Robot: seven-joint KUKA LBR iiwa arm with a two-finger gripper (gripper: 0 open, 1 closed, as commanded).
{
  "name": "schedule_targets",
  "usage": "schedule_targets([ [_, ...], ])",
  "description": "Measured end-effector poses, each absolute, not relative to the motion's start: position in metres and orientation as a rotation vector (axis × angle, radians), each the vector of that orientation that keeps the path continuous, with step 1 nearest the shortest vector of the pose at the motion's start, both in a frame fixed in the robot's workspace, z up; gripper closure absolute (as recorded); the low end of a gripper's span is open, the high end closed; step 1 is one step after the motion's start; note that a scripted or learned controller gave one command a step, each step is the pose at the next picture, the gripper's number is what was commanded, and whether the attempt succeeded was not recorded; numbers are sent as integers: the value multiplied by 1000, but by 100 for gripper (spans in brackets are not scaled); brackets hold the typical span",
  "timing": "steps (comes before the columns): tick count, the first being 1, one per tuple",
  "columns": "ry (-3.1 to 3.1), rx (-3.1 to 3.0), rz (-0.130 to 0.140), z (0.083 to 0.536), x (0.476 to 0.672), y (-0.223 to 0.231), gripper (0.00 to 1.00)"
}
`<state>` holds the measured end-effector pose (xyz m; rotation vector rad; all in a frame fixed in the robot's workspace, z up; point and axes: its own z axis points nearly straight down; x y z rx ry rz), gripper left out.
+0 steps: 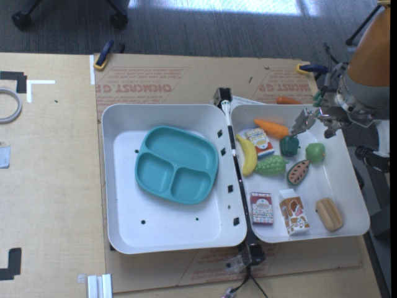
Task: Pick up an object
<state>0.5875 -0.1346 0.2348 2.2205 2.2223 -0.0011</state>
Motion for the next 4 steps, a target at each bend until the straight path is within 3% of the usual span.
schedule_targets([
  [1,2219,2226,-2,153,524,-115,0],
  [2,2218,2227,-1,107,477,-122,0],
  [3,2213,2230,0,117,478,-123,100],
  [4,2220,2221,0,192,494,-39,100],
])
